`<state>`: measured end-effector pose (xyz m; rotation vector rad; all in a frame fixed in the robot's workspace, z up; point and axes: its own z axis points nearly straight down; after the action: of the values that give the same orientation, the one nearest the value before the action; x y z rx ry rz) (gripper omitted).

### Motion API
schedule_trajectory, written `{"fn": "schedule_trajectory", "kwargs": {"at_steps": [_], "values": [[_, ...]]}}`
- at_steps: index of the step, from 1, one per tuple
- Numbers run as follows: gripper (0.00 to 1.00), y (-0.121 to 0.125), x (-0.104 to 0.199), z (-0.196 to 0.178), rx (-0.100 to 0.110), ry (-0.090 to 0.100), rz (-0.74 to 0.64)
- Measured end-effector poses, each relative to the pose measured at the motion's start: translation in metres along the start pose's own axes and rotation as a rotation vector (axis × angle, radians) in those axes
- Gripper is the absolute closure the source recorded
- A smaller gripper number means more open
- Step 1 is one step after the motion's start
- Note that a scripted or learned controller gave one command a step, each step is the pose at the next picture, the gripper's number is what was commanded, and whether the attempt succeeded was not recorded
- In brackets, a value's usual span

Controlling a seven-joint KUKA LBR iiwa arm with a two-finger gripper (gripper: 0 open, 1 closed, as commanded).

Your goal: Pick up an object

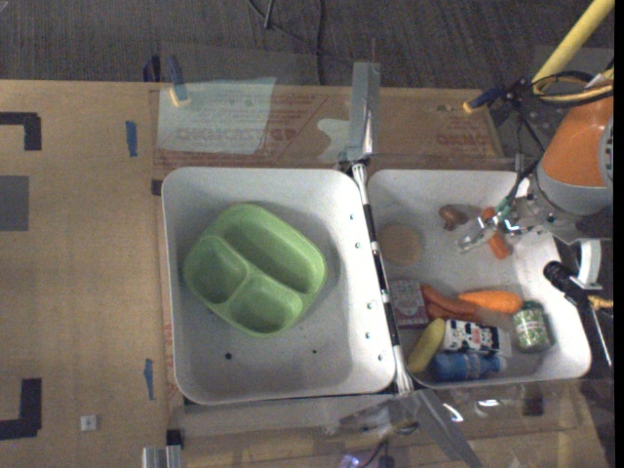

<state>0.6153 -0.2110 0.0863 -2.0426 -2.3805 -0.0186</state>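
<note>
My gripper (485, 232) hangs over the upper middle of the right bin (565, 364), reaching in from the right under the arm's orange band. A small orange piece (499, 246) lies right beside its tip; whether it is touched is unclear. A little to the left are a small brown lump (450, 215) and a round tan disc (400, 244). Along the bin's front lie an orange carrot (492, 301), a red item (437, 305), a yellow banana (426, 345), a white carton (474, 336), a blue can (466, 366) and a green-topped can (532, 327).
The left bin (195, 359) holds a green divided tray (255, 267) lying at a slant. A metal divider (363, 125) runs between the bins. Cables and a yellow rod (581, 29) crowd the upper right by the arm.
</note>
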Motion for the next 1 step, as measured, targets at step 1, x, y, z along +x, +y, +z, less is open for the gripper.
{"fn": "schedule_trajectory", "kwargs": {"at_steps": [1], "values": [[1.0, 0.0005, -0.0024, -0.0116, -0.002, -0.011, -0.002]]}}
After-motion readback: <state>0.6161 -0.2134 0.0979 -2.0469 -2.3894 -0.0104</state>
